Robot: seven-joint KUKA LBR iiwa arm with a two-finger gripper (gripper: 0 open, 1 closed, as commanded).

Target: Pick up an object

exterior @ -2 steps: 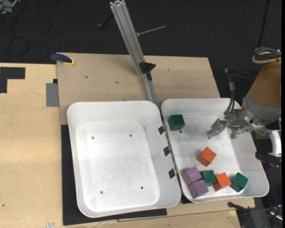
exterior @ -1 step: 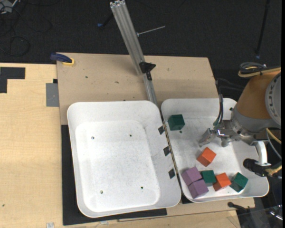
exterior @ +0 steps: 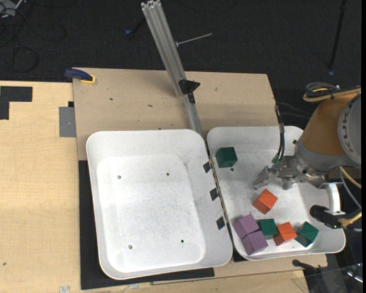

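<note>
My gripper [exterior: 269,180] hangs low in the right bin [exterior: 293,136], near its middle, with the jaws open and nothing between them. Just below it in the view lies an orange cube [exterior: 266,201], apart from the fingertips. A dark green cube [exterior: 226,157] sits alone toward the bin's far left corner. Along the near wall are two purple blocks [exterior: 250,233], a small green cube [exterior: 268,227], an orange block [exterior: 285,232] and another green block [exterior: 307,233].
The left bin [exterior: 104,145] adjoins the right one, joined by black clips [exterior: 215,193]. A slanted aluminium bar [exterior: 168,47] rises behind the bins. A blue-and-yellow tool [exterior: 79,74] lies at the bench's far left corner.
</note>
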